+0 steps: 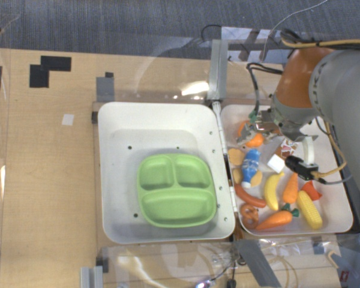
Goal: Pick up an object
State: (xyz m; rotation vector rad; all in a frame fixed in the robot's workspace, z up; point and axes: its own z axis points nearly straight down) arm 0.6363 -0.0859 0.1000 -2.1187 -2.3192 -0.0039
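Two bins; tool (pixel 256 131) low in right bin (pixel 347 218), touching small carrot (pixel 255 140); grip state unclear

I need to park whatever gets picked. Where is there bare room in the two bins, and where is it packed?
The left bin has bare floor behind the green divided plate and along its left wall. The right bin is crowded: corn cob, carrot, banana and small bottle lie close together, with the gripper over its far end.

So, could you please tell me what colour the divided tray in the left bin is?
Light green; the divided tray shows clearly in the camera view.
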